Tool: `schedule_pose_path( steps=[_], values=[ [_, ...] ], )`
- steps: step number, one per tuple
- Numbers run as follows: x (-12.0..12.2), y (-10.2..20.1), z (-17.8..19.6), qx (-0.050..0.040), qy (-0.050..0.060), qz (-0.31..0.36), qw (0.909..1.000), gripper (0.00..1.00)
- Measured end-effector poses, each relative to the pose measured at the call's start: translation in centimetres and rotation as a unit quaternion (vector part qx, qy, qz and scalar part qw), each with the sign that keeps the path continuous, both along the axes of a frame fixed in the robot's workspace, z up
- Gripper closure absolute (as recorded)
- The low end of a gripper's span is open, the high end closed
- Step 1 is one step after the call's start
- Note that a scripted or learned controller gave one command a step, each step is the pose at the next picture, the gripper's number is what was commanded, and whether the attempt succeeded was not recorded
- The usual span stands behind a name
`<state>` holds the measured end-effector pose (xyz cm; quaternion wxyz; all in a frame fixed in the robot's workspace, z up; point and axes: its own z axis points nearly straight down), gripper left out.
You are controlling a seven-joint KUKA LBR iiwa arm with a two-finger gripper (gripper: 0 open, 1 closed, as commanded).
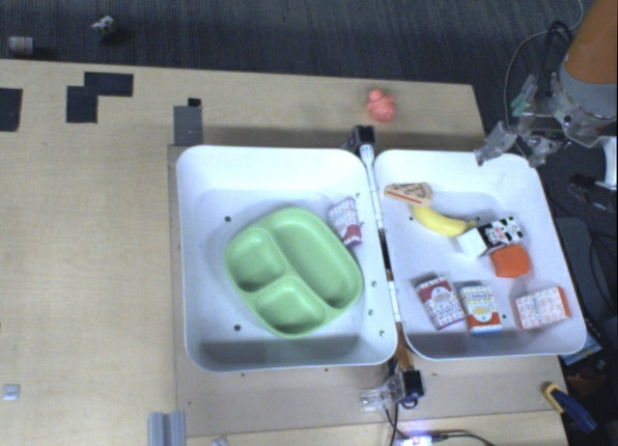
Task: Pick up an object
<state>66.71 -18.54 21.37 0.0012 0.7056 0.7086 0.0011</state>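
The right bin holds a yellow banana, a tan wedge, a black-and-white box, a small white block, an orange lump and three small cartons. In the left bin lie a green divided plate and a small red-and-white carton. My gripper hangs over the right bin's far right corner, above and to the right of the banana. Its fingers stand apart, open, with nothing between them.
A pink object lies on the wooden bench behind the bins. Black clamps sit at the seam between the bins, far and near. Cables hang at the bench's right edge by the arm.
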Motion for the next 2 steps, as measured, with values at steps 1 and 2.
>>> schedule_pose_path(
  steps=[1, 2],
  values=[
    [-0.3, 1.2, -12.4, 0.0005, 0.001, 0.001, 1.0000, 0.00],
    [-3.6, 6.2, -12.7, -0.0045, 0.000, -0.002, 1.0000, 0.00]
  ],
)
